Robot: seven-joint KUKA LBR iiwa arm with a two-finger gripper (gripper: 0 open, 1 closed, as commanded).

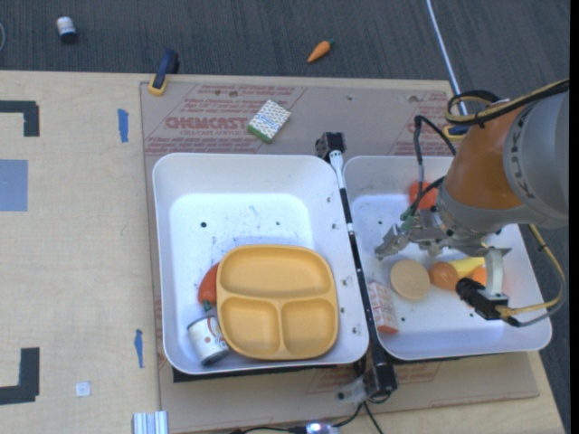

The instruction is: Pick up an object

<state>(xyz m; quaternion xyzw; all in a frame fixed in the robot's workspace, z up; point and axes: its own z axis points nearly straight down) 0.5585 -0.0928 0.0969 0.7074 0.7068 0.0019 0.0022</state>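
In the right bin [525,337] lie a tan round disc [410,279], a small orange ball [443,274], a yellow piece [470,265] and a red-orange piece [415,191] near the far wall. A small printed packet [381,308] leans on the bin's left wall. My gripper [403,240] hangs low over the bin's middle, just above and left of the disc, and its wrist hides the parts below it. I see nothing held in it.
The left bin [235,183] holds a yellow divided plate [276,301], a small can [206,337] and a red-orange item [209,284] under the plate's left edge. A black divider clamp [332,143] sits between the bins. A green-white box [269,119] lies on the cardboard behind.
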